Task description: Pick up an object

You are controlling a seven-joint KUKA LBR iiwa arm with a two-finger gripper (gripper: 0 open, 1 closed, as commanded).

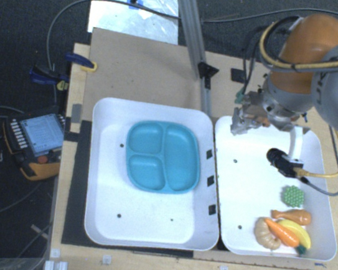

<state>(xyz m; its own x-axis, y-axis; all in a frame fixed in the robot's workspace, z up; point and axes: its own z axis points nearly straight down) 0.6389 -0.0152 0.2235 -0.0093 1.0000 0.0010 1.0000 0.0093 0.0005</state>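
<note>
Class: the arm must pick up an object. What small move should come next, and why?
Probably shift the gripper toward the near right corner of the right bin: it sits at the far edge, while the toy food is clustered there.

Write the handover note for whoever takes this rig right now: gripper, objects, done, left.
Gripper: over the far-left corner of the right bin, nothing seen between its fingers; open or shut cannot be told.
Objects: green ball, drumstick, and the carrot, banana and tan piece bunched together, all in the right bin's near-right corner, apart from the gripper.
Left bin: blue divided plate.
Done: nothing picked.
Left: move to the cluster, grasp one object, lift.
</note>
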